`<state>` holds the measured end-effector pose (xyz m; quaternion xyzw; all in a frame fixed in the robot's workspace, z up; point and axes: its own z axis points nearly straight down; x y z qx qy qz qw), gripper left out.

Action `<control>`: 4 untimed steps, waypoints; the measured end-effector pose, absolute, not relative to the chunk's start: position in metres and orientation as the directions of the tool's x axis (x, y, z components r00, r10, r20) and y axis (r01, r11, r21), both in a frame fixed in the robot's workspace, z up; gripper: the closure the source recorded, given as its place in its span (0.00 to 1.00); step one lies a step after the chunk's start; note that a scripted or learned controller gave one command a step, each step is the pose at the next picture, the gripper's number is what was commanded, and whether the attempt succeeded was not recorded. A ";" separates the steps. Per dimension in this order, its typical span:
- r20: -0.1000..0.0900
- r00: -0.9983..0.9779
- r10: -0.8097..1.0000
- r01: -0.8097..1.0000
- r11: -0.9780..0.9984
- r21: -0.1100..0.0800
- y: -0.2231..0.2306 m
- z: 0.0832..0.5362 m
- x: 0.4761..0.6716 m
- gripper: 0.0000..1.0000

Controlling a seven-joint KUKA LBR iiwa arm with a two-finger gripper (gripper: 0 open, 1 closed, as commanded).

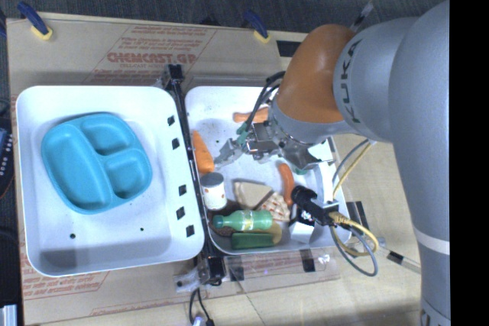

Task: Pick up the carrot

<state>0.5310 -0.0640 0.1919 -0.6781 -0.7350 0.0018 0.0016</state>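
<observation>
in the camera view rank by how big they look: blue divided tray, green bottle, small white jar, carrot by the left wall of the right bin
1. blue divided tray
2. green bottle
3. carrot, close to the bottle, so unsure
4. small white jar

Orange carrot (202, 153); blue tray (95, 161); white bins (30, 164).

We see two smooth, glossy white plastic bins (34, 187). A matt blue plastic tray (95, 160) sits in the left one. The carrot (202, 153) looks like smooth orange plastic. The green bottle (244, 222) shines. The arm (405, 88) has satin grey casing with a glossy orange band. Printed brown cardboard (145, 53) looks matt.
</observation>
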 end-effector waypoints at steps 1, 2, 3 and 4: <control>0.001 -0.191 0.982 0.982 0.191 -0.008 -0.094 0.125 0.586 0.00; -0.001 0.181 0.983 0.983 -0.181 -0.004 -0.099 0.091 0.597 0.00; -0.002 0.315 0.949 0.949 -0.315 -0.014 -0.096 0.090 0.584 0.00; 0.000 0.308 0.951 0.951 -0.308 -0.020 -0.095 0.100 0.584 1.00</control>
